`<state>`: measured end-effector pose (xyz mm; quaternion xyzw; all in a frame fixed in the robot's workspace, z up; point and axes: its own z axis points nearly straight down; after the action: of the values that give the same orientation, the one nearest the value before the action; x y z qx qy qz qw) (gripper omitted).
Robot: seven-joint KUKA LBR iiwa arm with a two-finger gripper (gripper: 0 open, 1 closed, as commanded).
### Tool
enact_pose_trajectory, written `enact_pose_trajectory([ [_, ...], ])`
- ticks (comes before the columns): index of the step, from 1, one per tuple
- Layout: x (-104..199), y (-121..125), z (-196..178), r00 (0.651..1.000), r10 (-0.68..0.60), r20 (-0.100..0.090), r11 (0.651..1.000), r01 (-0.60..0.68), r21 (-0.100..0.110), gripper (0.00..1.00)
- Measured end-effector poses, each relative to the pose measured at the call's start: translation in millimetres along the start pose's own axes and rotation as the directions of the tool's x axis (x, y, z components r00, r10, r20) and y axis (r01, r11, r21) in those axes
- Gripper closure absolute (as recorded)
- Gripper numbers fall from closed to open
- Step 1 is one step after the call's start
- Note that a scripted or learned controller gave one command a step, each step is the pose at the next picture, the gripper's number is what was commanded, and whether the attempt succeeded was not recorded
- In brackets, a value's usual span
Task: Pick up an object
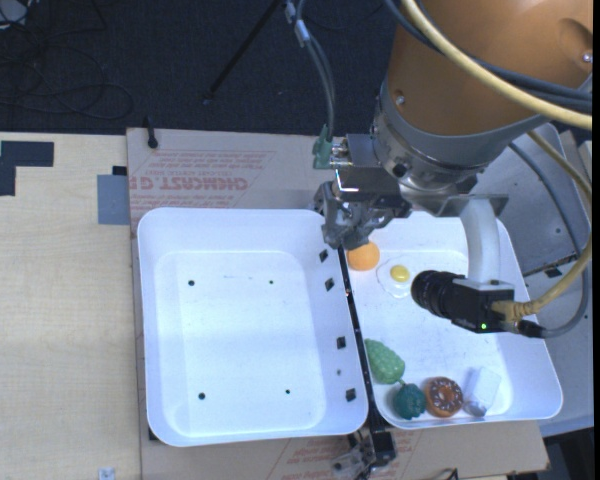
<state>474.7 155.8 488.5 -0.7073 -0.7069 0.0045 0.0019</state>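
Observation:
My gripper [352,230] hangs over the far left corner of the right bin [540,388], right above an orange ball [363,257] that lies against the divider. The fingers are dark and seen from above, so their gap cannot be made out. Beside the ball lies a fried-egg toy [397,276], white with a yellow centre. At the bin's near edge sit a light green lumpy piece [384,360], a dark teal piece [410,401], a chocolate donut [443,396] and a pale translucent block [483,388].
The left bin [230,328] stands to the left of the divider. A black cylindrical device [455,298] on a white bracket juts over the right bin's middle. Cardboard lies under both bins, and the wooden bench extends left.

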Motion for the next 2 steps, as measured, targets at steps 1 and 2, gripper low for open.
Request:
enact_pose_trajectory([
  [1,-49.3,0.9,-51.8,1.0,0.004,-0.003,1.0,-0.004,-0.011,1.0],
  [2,-82.5,0.9,-43.3,1.0,0.001,-0.002,1.0,-0.001,-0.004,1.0],
])
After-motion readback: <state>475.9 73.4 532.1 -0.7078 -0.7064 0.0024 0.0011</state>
